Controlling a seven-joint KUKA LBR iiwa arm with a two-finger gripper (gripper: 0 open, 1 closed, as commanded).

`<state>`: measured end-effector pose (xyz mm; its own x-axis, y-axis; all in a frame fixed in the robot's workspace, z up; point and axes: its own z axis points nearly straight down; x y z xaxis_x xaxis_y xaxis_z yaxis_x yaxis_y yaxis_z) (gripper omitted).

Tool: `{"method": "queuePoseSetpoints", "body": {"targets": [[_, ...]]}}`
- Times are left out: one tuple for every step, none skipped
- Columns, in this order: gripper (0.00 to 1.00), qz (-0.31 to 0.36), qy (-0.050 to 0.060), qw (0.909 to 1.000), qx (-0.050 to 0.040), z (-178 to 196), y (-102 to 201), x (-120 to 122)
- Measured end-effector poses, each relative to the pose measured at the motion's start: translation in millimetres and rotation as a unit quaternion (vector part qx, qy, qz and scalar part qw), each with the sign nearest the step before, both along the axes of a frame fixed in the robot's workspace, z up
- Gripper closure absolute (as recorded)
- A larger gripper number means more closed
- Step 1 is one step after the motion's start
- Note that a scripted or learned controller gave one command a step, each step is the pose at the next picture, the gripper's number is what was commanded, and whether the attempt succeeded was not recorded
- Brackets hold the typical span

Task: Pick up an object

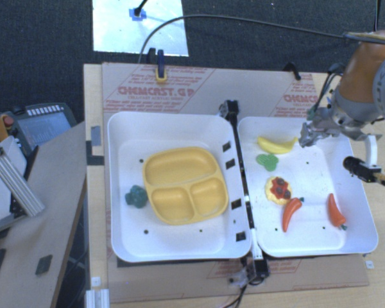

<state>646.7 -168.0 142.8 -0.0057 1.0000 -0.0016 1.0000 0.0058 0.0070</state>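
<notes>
In the right bin [356,236] lie a yellow banana [275,145], a small green piece [267,162], a round pizza toy [278,190], a red-orange chili pepper [290,213] and an orange carrot-like piece [335,211]. My gripper [309,135] hangs over the far part of the right bin, just right of the banana's tip and apart from it. Nothing shows between its fingers.
The left bin [125,172] holds a yellow three-compartment tray [179,185] and a dark green broccoli toy [136,197] to its left. A black divider strip [239,185] runs between the bins. A teach pendant [42,126] sits on the side table at left.
</notes>
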Motion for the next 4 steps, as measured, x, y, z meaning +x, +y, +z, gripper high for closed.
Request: {"method": "queuePoseSetpoints", "body": {"targets": [[1.00,0.001,0.000,1.0000,0.0001,52,10,2],[1.00,0.000,0.000,1.0000,-0.0001,98,10,3],[1.00,0.001,0.003,1.0000,0.0014,106,63,-9],[1.00,0.002,0.004,1.0000,0.0019,95,118,-32]]}}
